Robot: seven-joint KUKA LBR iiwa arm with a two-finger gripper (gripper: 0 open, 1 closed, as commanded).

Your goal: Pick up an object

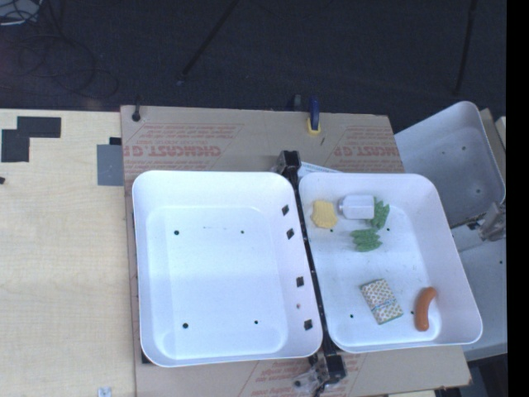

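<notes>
Where it lies in the right bin [450,246], orange sausage [423,308] runs near-far | tool state: cannot tell

I see bright, even light on the white bins [219,190] — slightly washed out, soft focus, dark background above.

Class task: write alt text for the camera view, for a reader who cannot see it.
Two shallow white bins sit side by side on a bench, seen from above. The right bin holds a yellow piece, a white block, green leafy pieces, a patterned packet and an orange sausage; nothing shows in the left bin.
</notes>
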